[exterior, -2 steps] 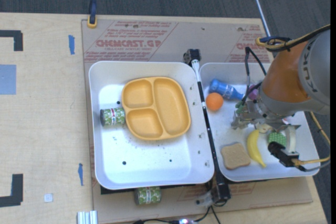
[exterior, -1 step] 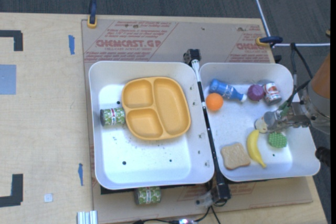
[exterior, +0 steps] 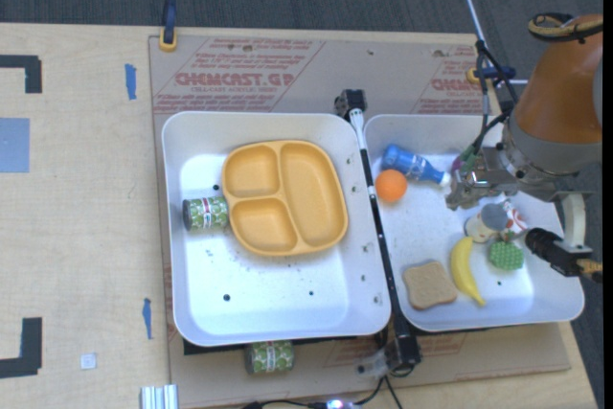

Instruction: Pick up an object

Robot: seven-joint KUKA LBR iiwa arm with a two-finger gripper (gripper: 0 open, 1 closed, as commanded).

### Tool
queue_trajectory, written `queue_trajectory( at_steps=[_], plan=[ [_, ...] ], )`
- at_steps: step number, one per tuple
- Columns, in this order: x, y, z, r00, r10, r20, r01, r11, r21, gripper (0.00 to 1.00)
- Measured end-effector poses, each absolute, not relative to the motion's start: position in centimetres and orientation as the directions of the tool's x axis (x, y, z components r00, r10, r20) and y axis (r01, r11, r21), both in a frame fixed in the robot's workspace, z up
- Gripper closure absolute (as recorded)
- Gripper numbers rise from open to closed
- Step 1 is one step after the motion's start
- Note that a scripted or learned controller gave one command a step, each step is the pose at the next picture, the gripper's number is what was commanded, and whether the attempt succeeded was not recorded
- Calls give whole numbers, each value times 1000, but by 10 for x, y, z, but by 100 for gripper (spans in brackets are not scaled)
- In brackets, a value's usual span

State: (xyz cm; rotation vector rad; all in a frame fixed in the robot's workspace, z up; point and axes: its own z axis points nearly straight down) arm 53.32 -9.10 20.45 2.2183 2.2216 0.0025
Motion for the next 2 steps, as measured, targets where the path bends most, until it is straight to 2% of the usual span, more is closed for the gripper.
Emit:
queue_trajectory(
  at_steps=[1,2],
  plan=[
    [514,-166,169,0,1000,0,1000,0,-1,100],
    [536,-91,173,-2,1000,0,1000,2,2,100]
  ],
)
